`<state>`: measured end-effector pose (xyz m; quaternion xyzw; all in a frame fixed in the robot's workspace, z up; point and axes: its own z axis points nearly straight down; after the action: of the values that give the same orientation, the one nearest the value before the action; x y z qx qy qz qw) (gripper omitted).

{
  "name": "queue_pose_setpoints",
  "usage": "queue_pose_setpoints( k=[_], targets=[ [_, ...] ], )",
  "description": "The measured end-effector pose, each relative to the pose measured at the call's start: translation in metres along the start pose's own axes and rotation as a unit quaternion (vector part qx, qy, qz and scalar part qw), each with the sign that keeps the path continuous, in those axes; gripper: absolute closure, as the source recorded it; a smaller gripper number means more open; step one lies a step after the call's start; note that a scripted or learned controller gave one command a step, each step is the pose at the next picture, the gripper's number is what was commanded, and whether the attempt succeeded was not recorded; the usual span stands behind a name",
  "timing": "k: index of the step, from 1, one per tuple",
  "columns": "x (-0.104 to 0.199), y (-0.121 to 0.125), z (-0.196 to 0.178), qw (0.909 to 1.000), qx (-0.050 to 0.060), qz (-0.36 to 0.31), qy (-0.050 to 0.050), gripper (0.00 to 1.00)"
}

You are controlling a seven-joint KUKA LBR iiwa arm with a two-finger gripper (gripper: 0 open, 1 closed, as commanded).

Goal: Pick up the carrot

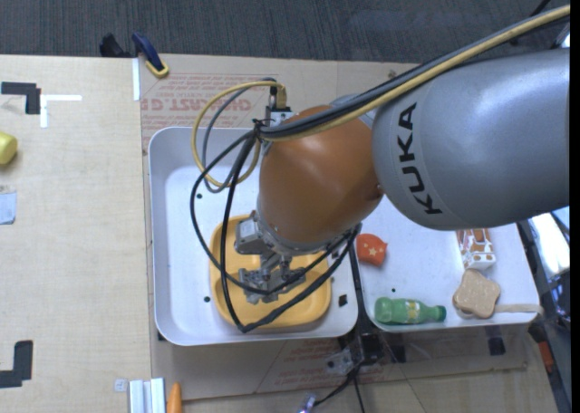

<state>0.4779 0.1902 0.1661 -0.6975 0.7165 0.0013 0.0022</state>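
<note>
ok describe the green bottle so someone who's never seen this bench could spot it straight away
Look at the right-hand white bin, the one under the grey arm. Along its near edge a small green bottle lies on its side, left of a slice of toast and below a red-orange tomato-like piece. It is the one green thing in that bin, with a yellow-green label round its middle.

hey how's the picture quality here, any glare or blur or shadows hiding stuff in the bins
Camera view: lighting is even and soft, with only a mild sheen on the orange band and grey arm; focus is fairly sharp across both bins. The arm covers much of the left bin, and the gripper sits in shade over a yellow tray. No carrot is identifiable.
</note>
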Motion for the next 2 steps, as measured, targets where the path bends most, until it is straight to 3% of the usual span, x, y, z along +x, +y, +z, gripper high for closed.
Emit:
queue_pose_setpoints(
  k=[1, 2],
  targets=[
    [-0.037, 0.001, -0.006, 0.9918, 0.0, 0.128, 0.0, 1.0],
    [-0.03, 0.0, -0.057, 0.9615, 0.001, 0.275, 0.0, 1.0]
  ],
)
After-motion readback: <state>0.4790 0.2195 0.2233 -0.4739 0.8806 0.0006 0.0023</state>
